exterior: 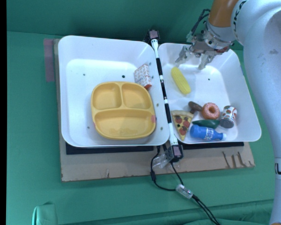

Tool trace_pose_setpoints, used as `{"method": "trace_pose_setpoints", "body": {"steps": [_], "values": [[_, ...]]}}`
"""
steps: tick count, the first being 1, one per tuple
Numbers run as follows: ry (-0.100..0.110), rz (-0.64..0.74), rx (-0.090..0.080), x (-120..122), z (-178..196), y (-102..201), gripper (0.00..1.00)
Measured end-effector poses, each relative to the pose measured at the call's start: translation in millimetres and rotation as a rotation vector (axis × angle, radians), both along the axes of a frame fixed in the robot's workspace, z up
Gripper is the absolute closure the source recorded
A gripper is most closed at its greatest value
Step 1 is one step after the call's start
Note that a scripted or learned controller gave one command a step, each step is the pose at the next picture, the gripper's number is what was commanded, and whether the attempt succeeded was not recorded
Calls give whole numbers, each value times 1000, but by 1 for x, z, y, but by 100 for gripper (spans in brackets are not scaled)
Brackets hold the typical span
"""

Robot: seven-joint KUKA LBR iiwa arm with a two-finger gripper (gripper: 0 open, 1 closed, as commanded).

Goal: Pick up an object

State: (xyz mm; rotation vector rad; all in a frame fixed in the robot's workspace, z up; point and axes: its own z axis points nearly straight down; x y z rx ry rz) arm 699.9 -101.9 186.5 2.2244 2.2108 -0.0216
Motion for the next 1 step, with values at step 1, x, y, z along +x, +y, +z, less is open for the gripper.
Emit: {"method": "trace_pose_setpoints", "body": {"steps": [1], "values": [[0, 0, 0, 0, 0, 1, 0]]}}
